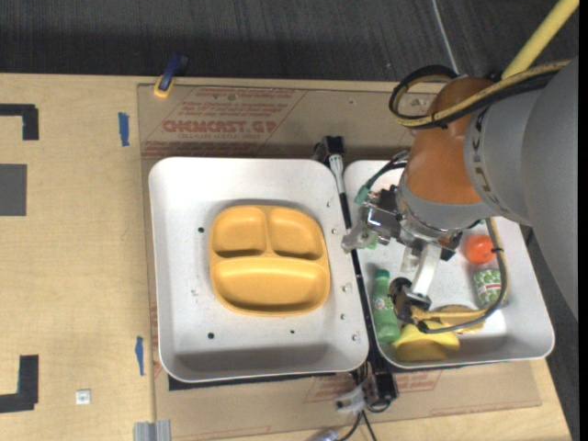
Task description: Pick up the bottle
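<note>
Grey arm (528,154) with an orange band hangs over the right bin (537,333) on the table (73,246), its hand (404,246) above that bin's left half; whether the hand is wide or narrow cannot be told from this angle, and nothing can be seen held in it. The green bottle (381,306) lies on its side in the right bin, lengthwise against the bin's left wall and just beside the hand; a yellow object (430,343) rests by the bin's front wall, close against the bottle's lower end; a green-labelled jar (490,285) and an orange ball (478,246) sit toward the bin's right wall; beyond the bin's left wall, the left bin (165,246) holds a yellow divided plate (268,257). The grasp looks not yet made; done well, the hand would shift toward the left wall, close across the bottle's narrow width at mid-body, and stay clear of the wall and the yellow object.
</note>
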Robot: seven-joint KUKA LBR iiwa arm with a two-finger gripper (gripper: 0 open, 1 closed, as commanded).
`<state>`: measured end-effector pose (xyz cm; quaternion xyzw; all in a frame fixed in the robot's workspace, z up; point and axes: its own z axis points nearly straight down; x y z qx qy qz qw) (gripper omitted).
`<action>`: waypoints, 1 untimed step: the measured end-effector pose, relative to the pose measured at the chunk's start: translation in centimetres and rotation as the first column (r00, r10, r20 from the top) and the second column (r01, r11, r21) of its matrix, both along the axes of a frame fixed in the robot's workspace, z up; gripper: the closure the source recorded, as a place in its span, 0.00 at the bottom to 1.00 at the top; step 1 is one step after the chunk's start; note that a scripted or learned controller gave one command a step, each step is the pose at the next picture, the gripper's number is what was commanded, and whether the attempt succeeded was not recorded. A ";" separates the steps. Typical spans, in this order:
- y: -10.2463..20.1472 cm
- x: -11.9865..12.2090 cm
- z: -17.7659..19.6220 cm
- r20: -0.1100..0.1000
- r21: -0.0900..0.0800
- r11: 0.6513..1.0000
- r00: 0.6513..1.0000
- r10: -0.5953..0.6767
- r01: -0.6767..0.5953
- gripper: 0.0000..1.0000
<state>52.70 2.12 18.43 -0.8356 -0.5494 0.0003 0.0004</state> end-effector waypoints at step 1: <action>0.0 0.0 1.0 0.000 0.000 1.000 1.000 0.001 -0.001 1.00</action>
